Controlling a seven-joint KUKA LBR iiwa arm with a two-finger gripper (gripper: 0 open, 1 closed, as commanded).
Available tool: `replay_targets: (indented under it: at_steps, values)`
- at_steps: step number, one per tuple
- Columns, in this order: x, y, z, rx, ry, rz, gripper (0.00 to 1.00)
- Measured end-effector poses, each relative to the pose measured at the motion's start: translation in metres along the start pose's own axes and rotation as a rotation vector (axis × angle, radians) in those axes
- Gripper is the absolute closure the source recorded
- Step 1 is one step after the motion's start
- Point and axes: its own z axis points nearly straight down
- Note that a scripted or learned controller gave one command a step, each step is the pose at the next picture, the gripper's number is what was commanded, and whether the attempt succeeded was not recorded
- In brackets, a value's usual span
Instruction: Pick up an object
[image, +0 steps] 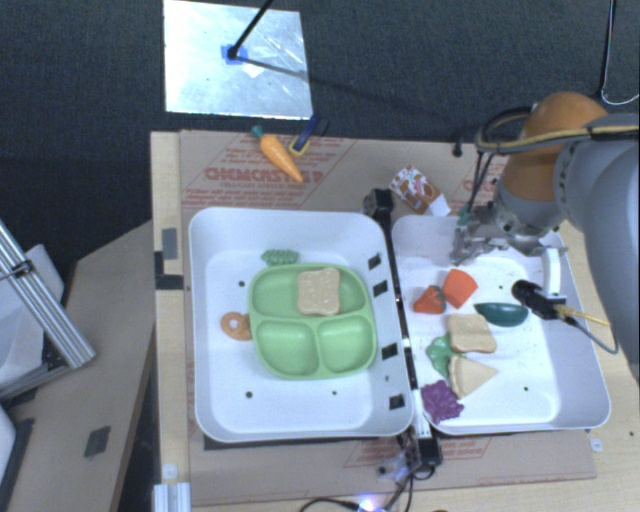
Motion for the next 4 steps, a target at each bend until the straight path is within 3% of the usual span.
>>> replay_targets:
  at_steps: [3, 4]
  values:
    - [-0.003, 0.019, -0.130, 0.001, 0.001, -0.003, 1.00]
    - [0.040, -0.002, -0.140, 0.004, 0.002, -0.006, 1.00]
